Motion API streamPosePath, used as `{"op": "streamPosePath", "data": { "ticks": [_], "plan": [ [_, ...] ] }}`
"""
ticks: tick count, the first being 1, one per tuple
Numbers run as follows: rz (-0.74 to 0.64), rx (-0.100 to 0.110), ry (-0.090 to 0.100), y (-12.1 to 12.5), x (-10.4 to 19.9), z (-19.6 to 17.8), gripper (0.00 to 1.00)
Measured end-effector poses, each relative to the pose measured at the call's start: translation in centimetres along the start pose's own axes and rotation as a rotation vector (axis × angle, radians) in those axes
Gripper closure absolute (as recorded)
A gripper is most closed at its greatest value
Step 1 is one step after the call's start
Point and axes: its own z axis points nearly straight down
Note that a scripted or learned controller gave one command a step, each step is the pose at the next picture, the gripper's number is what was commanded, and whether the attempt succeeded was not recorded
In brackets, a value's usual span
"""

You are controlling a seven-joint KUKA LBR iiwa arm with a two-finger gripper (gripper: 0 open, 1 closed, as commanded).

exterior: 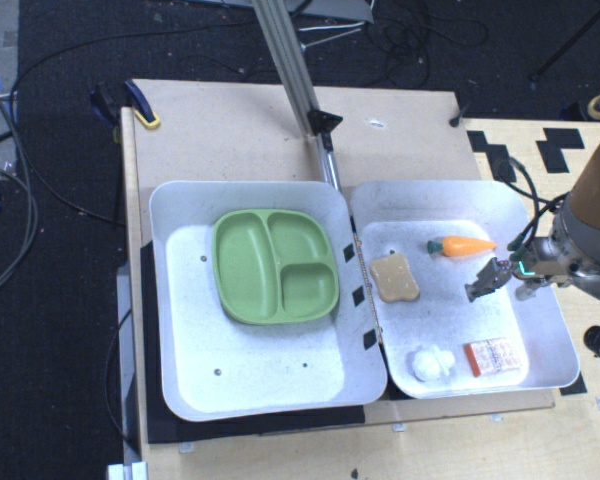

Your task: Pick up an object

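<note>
In the right bin (540,218) lie an orange carrot (462,247), a tan bread-like slab (394,279), a white lumpy object (431,364) and a small red-and-white packet (494,357). My gripper (485,282) hangs over the right part of this bin, just below the carrot and above the packet. Its dark fingers point left and down. Nothing shows between them.
The left bin (180,368) holds a green divided plate (277,266). A grey metal pole (290,58) slants in from the top toward the gap between the bins. The arm comes in from the right edge over the right bin's rim.
</note>
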Motion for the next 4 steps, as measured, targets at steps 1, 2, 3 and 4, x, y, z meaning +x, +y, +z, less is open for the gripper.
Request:
{"op": "streamPosePath", "data": {
  "ticks": [1,2,3,4],
  "plan": [
    [0.000,-0.001,0.000,0.0,0.0,0.0,0.00],
    [0.002,0.002,0.000,0.1,-0.4,4.3,0.00],
    [0.003,0.004,0.001,0.0,-0.8,10.6,0.00],
    [0.003,-0.003,-0.002,0.1,-0.9,14.4,0.00]
  ]
}}
